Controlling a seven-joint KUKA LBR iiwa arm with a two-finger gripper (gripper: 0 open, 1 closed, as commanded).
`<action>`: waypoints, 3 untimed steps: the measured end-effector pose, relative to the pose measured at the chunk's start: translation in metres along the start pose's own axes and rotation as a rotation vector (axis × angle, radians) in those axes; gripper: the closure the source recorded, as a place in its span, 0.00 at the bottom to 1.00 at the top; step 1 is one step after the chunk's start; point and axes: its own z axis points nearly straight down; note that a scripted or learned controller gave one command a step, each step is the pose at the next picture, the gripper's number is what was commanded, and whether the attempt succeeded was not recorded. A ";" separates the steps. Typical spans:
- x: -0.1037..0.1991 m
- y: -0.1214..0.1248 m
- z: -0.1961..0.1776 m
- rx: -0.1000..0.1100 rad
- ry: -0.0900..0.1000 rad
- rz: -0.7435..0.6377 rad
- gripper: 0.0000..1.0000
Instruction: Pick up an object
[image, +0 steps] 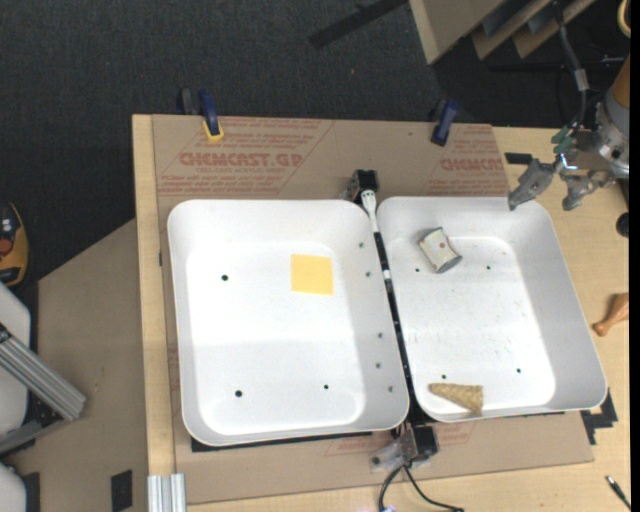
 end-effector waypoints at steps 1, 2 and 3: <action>0.000 0.001 -0.011 -0.004 -0.002 -0.001 1.00; 0.053 0.026 0.003 -0.004 -0.001 -0.005 1.00; 0.077 0.025 -0.180 -0.023 -0.004 -0.004 1.00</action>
